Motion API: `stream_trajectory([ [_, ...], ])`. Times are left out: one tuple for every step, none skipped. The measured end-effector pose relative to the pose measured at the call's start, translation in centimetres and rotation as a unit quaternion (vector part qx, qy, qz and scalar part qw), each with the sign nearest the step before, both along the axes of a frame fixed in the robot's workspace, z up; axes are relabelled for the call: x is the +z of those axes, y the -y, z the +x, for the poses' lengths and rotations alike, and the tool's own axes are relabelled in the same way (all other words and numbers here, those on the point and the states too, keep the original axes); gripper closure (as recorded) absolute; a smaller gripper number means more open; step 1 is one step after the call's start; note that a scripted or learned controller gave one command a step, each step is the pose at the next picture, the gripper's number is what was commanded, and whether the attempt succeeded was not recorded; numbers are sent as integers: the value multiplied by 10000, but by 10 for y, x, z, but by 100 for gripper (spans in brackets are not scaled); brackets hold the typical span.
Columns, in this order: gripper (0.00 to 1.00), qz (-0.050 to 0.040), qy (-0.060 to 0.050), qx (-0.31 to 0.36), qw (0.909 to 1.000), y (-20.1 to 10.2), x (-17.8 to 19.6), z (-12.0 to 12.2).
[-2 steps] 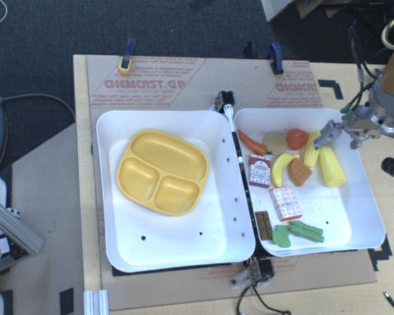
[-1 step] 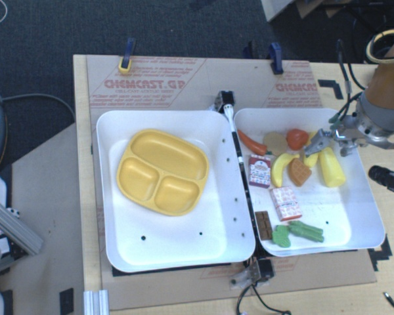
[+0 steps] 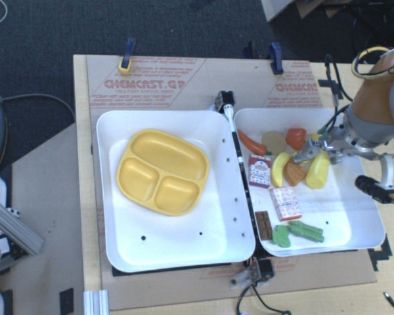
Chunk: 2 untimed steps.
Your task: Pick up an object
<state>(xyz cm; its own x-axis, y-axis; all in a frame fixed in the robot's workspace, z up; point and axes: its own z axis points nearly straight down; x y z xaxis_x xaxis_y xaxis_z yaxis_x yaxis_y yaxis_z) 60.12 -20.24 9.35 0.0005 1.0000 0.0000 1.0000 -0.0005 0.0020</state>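
Where the bench shows bare cardboard, two white bins sit side by side. Left bin (image 3: pixel 118 195): one yellow divided tray (image 3: pixel 161 171), three compartments, lying flat toward the far-left part of the bin floor, tilted slightly against the bin's edges. Right bin (image 3: pixel 354 222): a cluster of small items. Along its left wall, an orange carrot-like piece (image 3: pixel 251 142) at the far end, a red-and-white packet (image 3: pixel 259 171) just near of it, a brown bar (image 3: pixel 264 224) at the near end. Next over, a yellow banana-like piece (image 3: pixel 279 169), touching a brown-orange item (image 3: pixel 294 172); a second red-and-white carton (image 3: pixel 286 203) lies nearer, and green pieces (image 3: pixel 299 232) near the bin's near rim. A red tomato-like item (image 3: pixel 296 137) sits at the far side. A yellow lemon-like object (image 3: pixel 318 170) lies to the right of the brown-orange item. Gripper (image 3: pixel 310 151) low in the right bin, among the tomato, brown-orange item and lemon; cannot tell how far its fingers are apart, nor whether anything is between them. Grey arm with orange band (image 3: pixel 375 100) enters from the right.
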Motion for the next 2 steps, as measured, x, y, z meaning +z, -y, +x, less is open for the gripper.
stream_trajectory([
  [100, -17, 24, 6, 10000, 1, 13, 1],
  [100, -13, 21, 7, 10000, 5, 70, 12],
])
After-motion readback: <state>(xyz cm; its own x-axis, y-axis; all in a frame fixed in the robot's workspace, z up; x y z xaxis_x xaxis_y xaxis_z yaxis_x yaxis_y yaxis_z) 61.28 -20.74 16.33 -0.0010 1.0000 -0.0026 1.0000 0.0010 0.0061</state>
